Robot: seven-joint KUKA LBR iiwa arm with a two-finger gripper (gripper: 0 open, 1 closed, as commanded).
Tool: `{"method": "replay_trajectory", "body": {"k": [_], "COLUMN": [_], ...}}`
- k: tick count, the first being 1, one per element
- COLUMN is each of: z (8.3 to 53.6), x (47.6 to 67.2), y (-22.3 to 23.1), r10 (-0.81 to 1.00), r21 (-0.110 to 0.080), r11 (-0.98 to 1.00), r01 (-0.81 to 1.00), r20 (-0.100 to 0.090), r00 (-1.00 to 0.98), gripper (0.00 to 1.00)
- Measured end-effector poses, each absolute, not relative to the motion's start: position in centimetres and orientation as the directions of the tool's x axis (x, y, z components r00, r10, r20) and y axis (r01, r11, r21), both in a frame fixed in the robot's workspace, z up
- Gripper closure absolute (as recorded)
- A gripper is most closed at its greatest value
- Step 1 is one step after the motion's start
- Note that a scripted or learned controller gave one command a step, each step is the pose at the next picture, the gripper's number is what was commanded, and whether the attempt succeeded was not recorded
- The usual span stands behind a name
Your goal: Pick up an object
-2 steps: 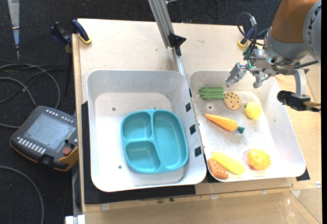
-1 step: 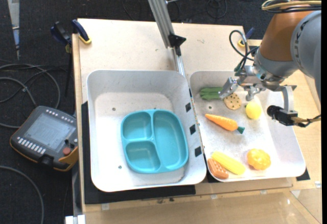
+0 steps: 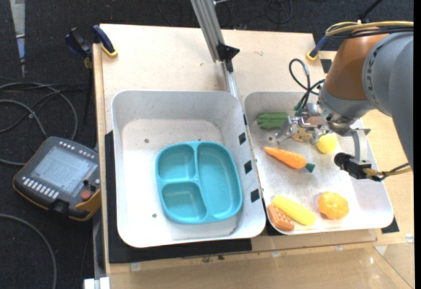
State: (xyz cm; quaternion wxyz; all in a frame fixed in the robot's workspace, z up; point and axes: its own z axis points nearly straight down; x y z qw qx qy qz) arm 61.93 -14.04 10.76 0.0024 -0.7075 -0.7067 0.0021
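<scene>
Carrot [image 3: 287, 157], lemon [image 3: 326, 143] crowd claw [image 3: 294, 127]; front-centre floor seemingly free.

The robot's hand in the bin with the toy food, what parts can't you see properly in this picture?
- Gripper, camera view: too small and cluttered to make out its parts.
- What it holds, if anything: cannot tell; it hangs low between the green vegetable and the lemon.
- Beige item under the gripper: partly covered, unclear what it is.
- Arm: cut off by the right edge.

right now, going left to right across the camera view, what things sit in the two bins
teal divided tray → green bean pod → carrot → corn cob → orange fruit
</scene>
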Motion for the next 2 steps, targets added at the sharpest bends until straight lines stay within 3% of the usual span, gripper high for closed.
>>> {"method": "replay_trajectory", "body": {"k": [1,2], "z": [9.4,10.6], "x": [61.9,62.0], "y": [-14.0,-14.0], "r10": [1.000,1.000], "r21": [-0.003,0.001], "r11": [0.000,-0.001], "r01": [1.000,1.000], "r20": [0.000,0.000], "r00": [0.000,0.001], "gripper": [0.00,1.00]}}
